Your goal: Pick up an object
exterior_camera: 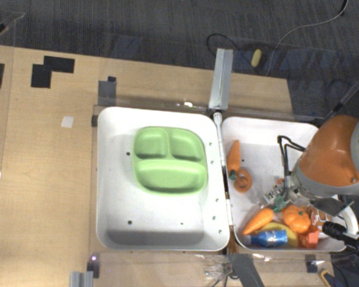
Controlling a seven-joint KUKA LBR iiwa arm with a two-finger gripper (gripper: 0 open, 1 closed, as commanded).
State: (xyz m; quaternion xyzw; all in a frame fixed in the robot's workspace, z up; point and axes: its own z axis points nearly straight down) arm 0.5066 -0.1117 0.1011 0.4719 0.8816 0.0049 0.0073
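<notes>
The right bin holds a pile of toy food in its near corner: an orange carrot, a round orange fruit, a blue can, a yellow piece and a small red piece. A second carrot and a small round orange item lie along the bin's left wall. My gripper is low over the pile, just above the carrot and the orange fruit, next to a small green piece. The arm's orange band hides most of the wrist.
The left bin bears a green divided plate. A metal divider post stands behind the seam between the two bins. Black cables loop beside the wrist. Wooden bench lies to the left.
</notes>
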